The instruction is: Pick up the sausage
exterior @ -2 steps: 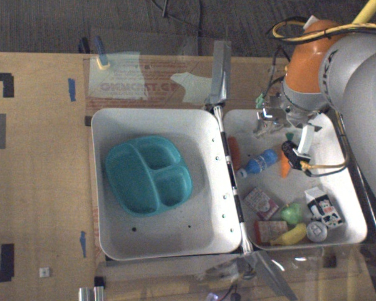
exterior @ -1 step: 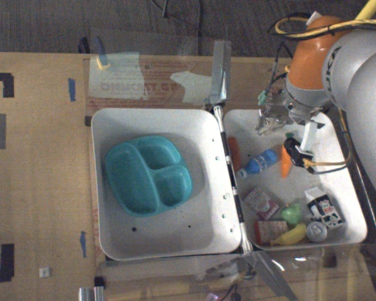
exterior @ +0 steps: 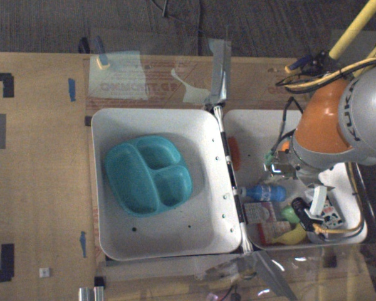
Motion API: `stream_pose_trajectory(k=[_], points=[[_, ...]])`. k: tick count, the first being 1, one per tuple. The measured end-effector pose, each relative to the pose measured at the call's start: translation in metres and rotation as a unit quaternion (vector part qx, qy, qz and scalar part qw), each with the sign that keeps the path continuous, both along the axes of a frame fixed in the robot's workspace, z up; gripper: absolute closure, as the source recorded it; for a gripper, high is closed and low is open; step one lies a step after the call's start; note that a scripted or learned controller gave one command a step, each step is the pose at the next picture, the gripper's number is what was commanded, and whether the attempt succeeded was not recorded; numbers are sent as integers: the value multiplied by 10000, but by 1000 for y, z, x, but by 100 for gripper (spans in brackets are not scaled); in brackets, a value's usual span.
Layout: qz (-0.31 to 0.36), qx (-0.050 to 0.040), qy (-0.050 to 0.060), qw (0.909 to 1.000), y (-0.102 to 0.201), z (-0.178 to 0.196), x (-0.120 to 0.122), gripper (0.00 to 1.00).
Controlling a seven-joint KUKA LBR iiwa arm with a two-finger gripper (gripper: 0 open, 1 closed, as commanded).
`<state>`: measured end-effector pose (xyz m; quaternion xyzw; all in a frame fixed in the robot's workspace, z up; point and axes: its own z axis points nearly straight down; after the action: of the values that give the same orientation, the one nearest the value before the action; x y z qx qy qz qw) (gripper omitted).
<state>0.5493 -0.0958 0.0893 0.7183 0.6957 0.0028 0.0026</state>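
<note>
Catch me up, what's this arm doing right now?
The KUKA arm is reaching over the right bin, its gripper low among the clutter there. The sausage lies untouched by that bin's left wall, apart from the gripper. The left bin holds a teal divided plate.

the left shallow white bin [exterior: 113, 231] has open floor along its near and left sides; a teal plastic divided plate [exterior: 148, 174] takes up its middle. in the right shallow white bin [exterior: 254, 125], the far left corner is open, with the slim orange-red sausage [exterior: 234, 153] lying alone just beside the dividing wall. the grey arm with its orange band [exterior: 329, 127] hangs over the bin's right half. a clear bottle with a blue label [exterior: 263, 193], a yellow banana-shaped toy [exterior: 289, 236] and small clutter crowd the near end.
</note>
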Motion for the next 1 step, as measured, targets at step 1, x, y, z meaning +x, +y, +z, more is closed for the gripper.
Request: stream_pose_trajectory(k=[1], points=[[8, 0, -10, 10000, 1, -1, 1, 0]])
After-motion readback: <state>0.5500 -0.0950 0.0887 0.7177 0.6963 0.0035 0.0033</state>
